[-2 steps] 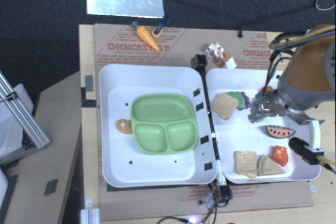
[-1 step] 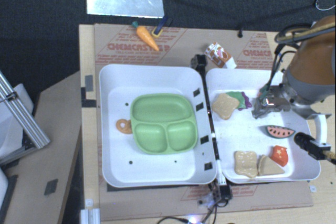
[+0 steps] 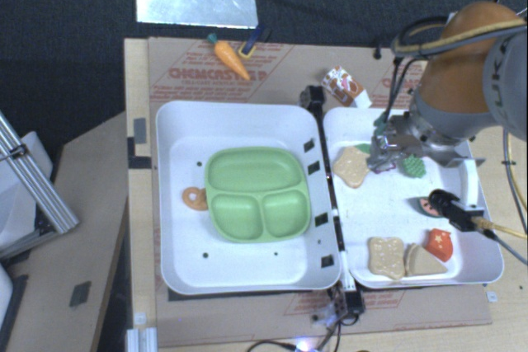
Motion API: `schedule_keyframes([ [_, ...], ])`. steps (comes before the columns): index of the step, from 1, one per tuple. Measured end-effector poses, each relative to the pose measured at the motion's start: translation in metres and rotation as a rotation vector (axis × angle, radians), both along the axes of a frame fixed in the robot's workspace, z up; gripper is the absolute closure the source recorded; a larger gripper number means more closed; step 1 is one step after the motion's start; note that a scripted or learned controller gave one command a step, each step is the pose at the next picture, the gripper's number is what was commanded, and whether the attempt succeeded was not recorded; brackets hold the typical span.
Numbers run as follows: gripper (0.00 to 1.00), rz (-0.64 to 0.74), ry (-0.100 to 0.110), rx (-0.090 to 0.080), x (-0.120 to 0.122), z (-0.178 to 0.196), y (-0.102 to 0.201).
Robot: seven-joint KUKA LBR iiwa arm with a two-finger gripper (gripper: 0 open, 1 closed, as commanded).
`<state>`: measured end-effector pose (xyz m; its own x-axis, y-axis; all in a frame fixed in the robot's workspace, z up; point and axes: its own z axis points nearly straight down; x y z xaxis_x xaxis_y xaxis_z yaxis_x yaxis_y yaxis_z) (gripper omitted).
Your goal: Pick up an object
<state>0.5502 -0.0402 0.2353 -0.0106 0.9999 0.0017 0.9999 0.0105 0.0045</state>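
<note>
The scene is viewed by a single fixed camera, set above the worktop [image 3: 140, 177] and looking down at a slant. Both white bins are taken in whole: the left bin [image 3: 177, 136] sits near the centre of the frame, the right bin [image 3: 478, 260] toward the right. The far edge of the worktop is seen near the top, the near edge at the bottom. The arm [image 3: 470, 70] is seen entering from the right, close to the lens and partly cut off by the frame.
</note>
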Motion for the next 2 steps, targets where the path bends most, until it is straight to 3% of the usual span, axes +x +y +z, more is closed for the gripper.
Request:
schedule_keyframes([
  [1, 1.0, 0.0, 0.001, 0.001, 0.017, 0.003, 0.054],
  [2, 1.0, -0.003, 0.002, -0.001, 0.034, -0.001, 0.083],
])
